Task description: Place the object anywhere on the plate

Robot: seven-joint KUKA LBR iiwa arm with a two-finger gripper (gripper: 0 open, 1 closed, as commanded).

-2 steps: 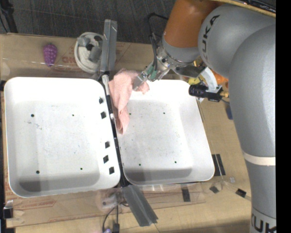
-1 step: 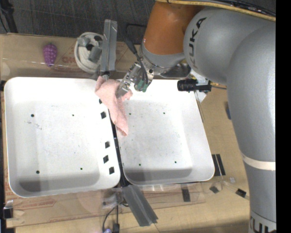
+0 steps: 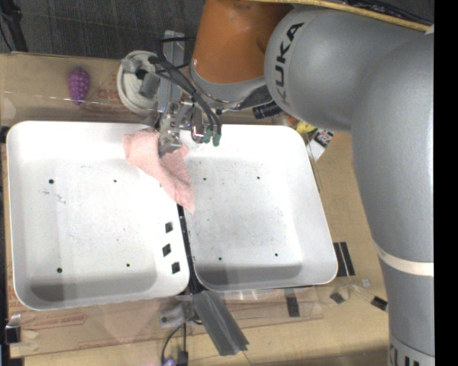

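Claw [image 3: 170, 138] low over seam between two white bins, at far rim; pink cloth [image 3: 162, 164] bunched right under it, draping down toward near side across divider; whether claw spread or pinching cloth: cannot tell, wrist and cables hide it. Left bin [image 3: 61, 227] and right bin [image 3: 252, 227] bare of other goods; purple thing [image 3: 79, 85] on table beyond left bin. Plate: possibly white round thing [image 3: 133, 78] at far edge, unsure. Advice: confirm grip first; lift until tail clears divider; carry slow; release with cloth centred.
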